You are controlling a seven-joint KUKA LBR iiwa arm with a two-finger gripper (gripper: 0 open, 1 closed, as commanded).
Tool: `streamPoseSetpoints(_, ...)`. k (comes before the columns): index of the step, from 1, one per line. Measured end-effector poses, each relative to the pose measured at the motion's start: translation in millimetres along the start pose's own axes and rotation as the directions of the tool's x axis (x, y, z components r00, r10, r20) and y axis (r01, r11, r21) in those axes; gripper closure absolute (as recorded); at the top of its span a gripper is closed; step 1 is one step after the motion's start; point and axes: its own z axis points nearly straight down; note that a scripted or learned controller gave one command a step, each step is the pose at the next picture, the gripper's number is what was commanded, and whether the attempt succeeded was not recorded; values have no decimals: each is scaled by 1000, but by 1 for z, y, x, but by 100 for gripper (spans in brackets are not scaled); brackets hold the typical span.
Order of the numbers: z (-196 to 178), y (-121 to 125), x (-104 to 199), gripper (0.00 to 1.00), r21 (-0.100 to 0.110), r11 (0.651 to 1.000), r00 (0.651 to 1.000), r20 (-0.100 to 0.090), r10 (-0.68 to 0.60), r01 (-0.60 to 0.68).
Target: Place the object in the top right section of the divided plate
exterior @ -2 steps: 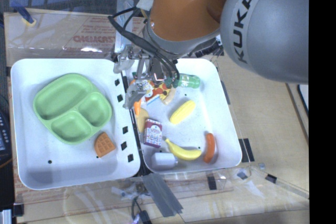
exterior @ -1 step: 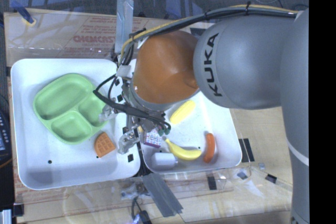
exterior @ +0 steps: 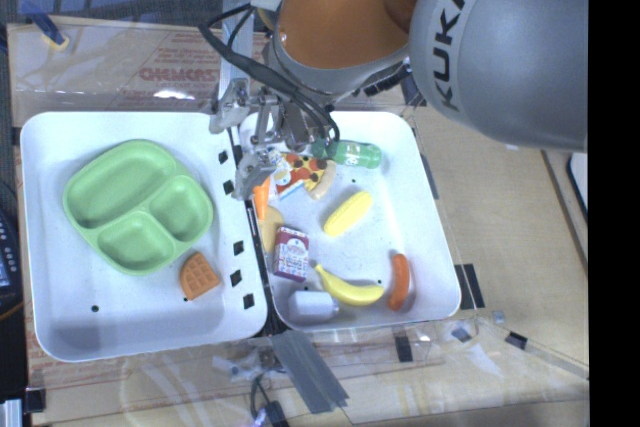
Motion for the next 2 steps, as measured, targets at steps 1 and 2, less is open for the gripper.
streamPoseSetpoints(1, 101, -5, 91, 0, -1, 1000, 1000, -9, -15, 15)
streamPoseSetpoints(2, -14, 72, 73, 0, -1, 976, 976, 0, -216, 216)
